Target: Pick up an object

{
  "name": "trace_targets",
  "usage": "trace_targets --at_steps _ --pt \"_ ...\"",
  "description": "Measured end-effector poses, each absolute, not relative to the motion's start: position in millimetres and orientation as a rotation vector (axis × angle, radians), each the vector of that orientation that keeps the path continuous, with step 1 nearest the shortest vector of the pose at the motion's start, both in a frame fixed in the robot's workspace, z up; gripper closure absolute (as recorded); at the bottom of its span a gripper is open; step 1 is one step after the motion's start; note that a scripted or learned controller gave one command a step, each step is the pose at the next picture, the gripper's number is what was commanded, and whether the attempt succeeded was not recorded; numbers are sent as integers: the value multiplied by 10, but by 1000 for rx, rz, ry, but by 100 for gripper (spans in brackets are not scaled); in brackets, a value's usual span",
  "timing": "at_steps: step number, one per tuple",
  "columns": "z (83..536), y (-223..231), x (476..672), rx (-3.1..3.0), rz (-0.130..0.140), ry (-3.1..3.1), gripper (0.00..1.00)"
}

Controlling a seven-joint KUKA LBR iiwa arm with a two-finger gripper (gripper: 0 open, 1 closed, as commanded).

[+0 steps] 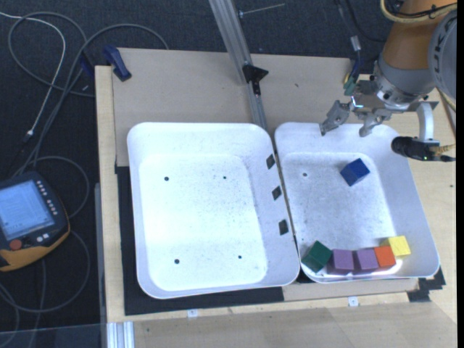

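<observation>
Gripper (350, 122) sits over the far edge of my right bin (406, 194), fingers spread apart with nothing between them. Below it a blue cube (355, 172) lies alone toward the bin's far side, while green (317, 255), purple (342, 259), violet (367, 258), orange (384, 254) and yellow (399, 246) blocks line the near edge.

no readable text, label, brand or number anywhere, handheld pendant (27, 220) at the 9 o'clock edge with a lit screen too blurred to read, blocks in the right bin (406, 187) plain-faced, bench (181, 85) unmarked
</observation>
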State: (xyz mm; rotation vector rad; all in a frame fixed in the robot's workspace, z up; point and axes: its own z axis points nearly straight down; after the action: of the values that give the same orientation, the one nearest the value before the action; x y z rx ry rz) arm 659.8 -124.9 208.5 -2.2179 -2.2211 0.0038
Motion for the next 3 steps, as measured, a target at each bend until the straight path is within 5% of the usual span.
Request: trace_targets --at_steps 1,2,3 --pt "2206 -1375 6695 -2225 -3 -2225 0" --pt "954 -1855 6204 -2218 10 -2212 0" --pt "1117 -1832 6248 -2221 -3 -2222 100"
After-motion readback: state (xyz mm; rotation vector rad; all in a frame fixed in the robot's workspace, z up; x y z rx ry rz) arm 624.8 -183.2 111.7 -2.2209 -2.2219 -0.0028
